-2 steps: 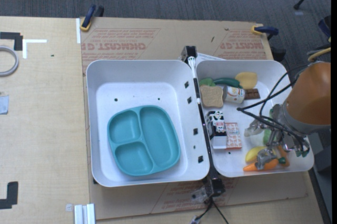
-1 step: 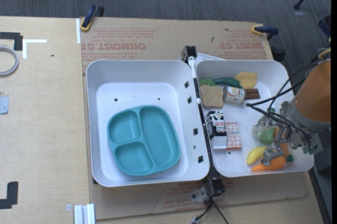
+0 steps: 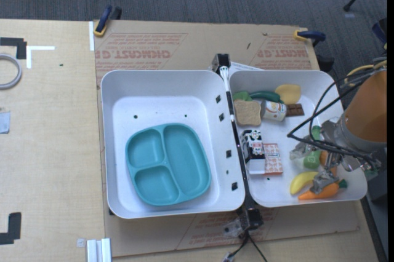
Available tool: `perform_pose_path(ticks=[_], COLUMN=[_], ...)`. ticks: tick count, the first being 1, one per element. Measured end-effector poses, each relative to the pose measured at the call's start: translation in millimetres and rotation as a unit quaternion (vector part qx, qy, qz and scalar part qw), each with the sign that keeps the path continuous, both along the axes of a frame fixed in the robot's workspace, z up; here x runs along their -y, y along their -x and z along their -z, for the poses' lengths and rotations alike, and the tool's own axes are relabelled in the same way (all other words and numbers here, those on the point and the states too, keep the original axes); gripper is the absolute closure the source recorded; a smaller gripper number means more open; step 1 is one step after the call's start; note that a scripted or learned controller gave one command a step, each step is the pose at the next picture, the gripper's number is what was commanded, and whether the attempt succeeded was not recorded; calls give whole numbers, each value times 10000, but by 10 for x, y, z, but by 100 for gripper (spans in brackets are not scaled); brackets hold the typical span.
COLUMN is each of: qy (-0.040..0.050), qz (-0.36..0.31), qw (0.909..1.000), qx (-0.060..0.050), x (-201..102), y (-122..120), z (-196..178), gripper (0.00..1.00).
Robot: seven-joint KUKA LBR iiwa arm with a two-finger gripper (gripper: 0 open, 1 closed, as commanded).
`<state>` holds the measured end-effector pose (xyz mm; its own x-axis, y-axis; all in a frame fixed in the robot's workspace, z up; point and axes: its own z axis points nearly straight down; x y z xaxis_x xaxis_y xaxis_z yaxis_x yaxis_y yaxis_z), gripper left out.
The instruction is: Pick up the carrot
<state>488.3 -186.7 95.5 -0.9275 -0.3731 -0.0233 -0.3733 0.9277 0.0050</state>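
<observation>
the carrot (image 3: 320, 192) lies in the near right corner of the right bin (image 3: 271, 194), orange, with a green stub at its right end. it lies almost flat along the bin's front wall. a banana (image 3: 303, 181) lies just to its left and touches or nearly touches it, and a small yellow-brown piece sits between the two. a green and orange lump (image 3: 309, 158) rests a little further back.

the arm (image 3: 368, 113) reaches in from the right with its orange band over the bin's right edge. the gripper (image 3: 337, 167) hangs just above and behind the carrot's right half. by my judgement the step in hand is the approach or descent onto the carrot, with the grasp itself not yet made. nothing shows between the fingers.

how wide the jaws stand i cannot tell. the metal parts at the wrist and the dark cables crossing in front blur into each other, and the tips are not distinct.

the next move likely calls for a drop straight down over the carrot's middle, with the jaws set across its narrow width. the banana is close and the front wall is just beside, so there is little room. a closing finger could catch the banana or push the carrot against the wall.

the left bin (image 3: 117, 131) holds a teal divided plate (image 3: 167, 163), well apart from all this.
</observation>
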Motion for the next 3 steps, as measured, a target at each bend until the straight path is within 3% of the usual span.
perform_pose_path(ticks=[1,2,3], qy=[44,37,42], qz=[6,1,23], qw=[10000,10000,10000], qx=[-14,14,21], x=[45,30,35], y=[9,-8,-17], z=[-90,-101,-196], gripper=[100,0,100])
